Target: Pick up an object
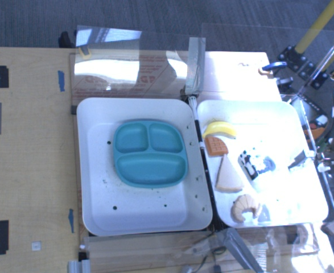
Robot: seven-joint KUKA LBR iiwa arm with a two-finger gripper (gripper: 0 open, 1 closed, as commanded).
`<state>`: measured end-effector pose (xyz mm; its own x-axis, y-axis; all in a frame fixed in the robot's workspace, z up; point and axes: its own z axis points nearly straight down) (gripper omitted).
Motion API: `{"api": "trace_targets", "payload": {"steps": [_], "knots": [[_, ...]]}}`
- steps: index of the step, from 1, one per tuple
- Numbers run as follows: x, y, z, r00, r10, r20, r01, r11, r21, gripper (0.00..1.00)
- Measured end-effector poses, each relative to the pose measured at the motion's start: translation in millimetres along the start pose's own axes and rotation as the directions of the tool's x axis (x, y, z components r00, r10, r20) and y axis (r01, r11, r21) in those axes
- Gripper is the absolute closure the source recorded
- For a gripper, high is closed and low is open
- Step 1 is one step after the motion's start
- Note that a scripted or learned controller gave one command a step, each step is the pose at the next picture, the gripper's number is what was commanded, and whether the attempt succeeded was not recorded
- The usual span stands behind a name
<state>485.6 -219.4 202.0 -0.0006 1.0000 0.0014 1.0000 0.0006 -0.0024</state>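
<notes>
Several toy foods lie in the right bin [280,206]. A yellow banana [220,130] rests near its far left corner, with a brown waffle square [216,146] just in front of it. A pale wedge-shaped slice [229,176] lies below the waffle, and a tan croissant [245,207] sits near the bin's front edge. A small black, white and blue object [254,165] lies near the bin's middle. A thin dark piece [297,160] shows by the right wall.
The left bin [93,203] holds a teal divided plate [150,153] at its middle. A clear panel [132,67] stands behind the left bin. A yellow pole and black fixtures [303,56] crowd the far right corner.
</notes>
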Motion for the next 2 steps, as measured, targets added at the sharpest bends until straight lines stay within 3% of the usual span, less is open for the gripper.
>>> {"api": "trace_targets", "payload": {"steps": [1,2], "knots": [[87,-5,65,0.986,0.166,-0.003,-0.166,0.986,0.006,0.0],[115,-2,112,0.964,0.265,0.0,-0.265,0.964,-0.013,0.0]]}}
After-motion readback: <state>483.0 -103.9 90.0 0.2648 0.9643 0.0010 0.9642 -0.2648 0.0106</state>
